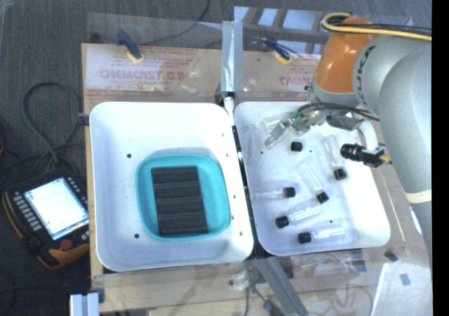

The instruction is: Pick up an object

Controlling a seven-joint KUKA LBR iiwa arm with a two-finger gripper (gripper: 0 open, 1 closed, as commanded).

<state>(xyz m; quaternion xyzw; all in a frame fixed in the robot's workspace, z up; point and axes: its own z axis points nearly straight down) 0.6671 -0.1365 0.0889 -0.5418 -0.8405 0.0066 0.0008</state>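
Several clear tubes with black caps lie scattered in the right bin (379, 227). One tube (298, 216) lies near the bin's middle front, another tube (326, 234) by the front wall, and a third tube (330, 156) further back. My gripper (284, 132) hangs low over the back left part of this bin, slanting down to the left from the grey wrist. A loose black cap (297, 146) sits just to its right. Nothing shows as held in the gripper.
The left bin (112, 139) holds a teal tray (147, 199) with a black ridged insert (179, 201). The grey arm with its orange band (340, 62) covers the right bin's back right corner. A black fitting (356, 153) juts from the arm. A pendant (49, 213) lies at the far left.
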